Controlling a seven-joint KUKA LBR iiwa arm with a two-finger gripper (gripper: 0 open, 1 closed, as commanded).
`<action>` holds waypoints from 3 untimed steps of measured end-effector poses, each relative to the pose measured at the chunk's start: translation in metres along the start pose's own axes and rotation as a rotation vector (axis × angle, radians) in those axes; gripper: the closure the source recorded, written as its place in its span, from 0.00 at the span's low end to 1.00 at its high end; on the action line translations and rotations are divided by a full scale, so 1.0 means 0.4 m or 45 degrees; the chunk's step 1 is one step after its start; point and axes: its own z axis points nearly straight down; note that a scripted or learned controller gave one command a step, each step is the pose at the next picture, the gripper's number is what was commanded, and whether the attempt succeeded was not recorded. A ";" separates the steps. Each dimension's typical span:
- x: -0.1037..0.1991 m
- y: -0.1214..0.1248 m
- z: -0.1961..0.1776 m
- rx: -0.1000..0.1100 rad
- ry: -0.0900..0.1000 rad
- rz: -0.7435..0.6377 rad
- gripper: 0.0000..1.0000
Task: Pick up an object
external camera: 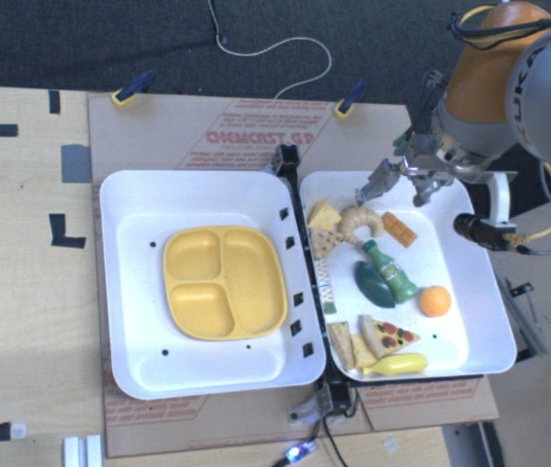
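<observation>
We see the arm (509, 66) reaching in from the right, its gripper (399, 181) hanging over the far end of the right bin (480, 319). The jaws stand wide apart, one finger angled toward the bin's far-left part and the other toward the right wall, and nothing sits between them. Just below the left finger lies a pale tan croissant-shaped piece (358, 222), with a wedge of yellow cheese (323, 216) beside it against the bin's left wall and a small orange block (399, 230) on its other side. Nearer the middle of the bin a green bottle (388, 269) lies tilted, touching a dark green leaf-shaped item (373, 284). An orange ball (435, 302) rests near the right wall, apart from the bottle. At the near end we find a slice of pizza (390, 335), a yellow banana (395, 364) along the near wall, and a couple of beige cracker-like pieces (344, 342) by the left corner. The left bin (129, 261) holds a yellow divided plate (225, 282) lying flat in its middle. Both bins sit on a sheet of cardboard (246, 134) laid on the table (22, 261).
</observation>
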 end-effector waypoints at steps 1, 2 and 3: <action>0.007 0.023 0.135 0.006 -0.001 -0.001 0.00; -0.007 0.003 0.281 0.006 -0.001 0.000 0.00; -0.007 0.015 0.328 -0.017 -0.003 0.001 0.00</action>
